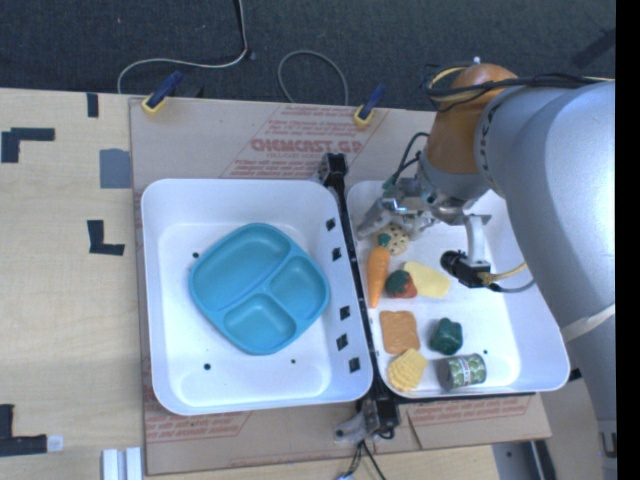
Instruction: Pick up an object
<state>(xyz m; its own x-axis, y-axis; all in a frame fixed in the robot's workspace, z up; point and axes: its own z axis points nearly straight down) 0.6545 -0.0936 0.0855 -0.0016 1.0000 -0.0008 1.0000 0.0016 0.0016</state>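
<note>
Hand (398,220), grip unclear, above carrot (377,275) and neighbouring toy foods; blue tray (260,286) apart.

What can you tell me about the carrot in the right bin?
The carrot is a small orange toy, plastic by its look, tapering to a point. It lies flat in the right bin beside the divider, its length running along it, blunt end toward the gripper and tip toward the near edge. A red and green piece rests against its right side. It lies free of the gripper, which is just above it.
</note>
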